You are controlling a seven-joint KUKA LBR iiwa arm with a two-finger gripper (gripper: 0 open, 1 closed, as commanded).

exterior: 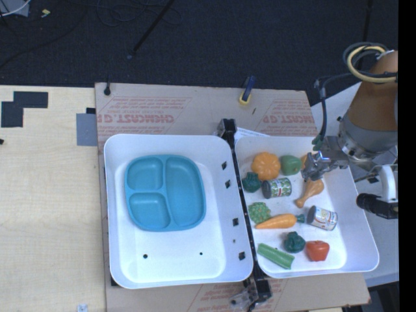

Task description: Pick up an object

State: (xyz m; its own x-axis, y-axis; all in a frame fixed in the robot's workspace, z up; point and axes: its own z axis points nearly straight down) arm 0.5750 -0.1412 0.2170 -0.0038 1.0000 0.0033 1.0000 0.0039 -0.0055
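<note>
Tan and drumstick-shaped, the chicken leg [311, 192] lay in the right bin [364, 239], just right of the small can [277, 188], its long axis running from lower left to upper right. The tool [316, 164] hovered over its upper end; its opening could not be judged.

Toy foods crowd the right bin [364, 239]: an orange pumpkin [266, 165] beside a green vegetable [290, 164] at the far side, a tan drumstick [311, 192] lying tilted, two small cans [279, 188] [323, 218] on their sides, a carrot [277, 222] between them, broccoli [294, 242], a red tomato [317, 250] and a green pod [275, 255] nearest
</note>
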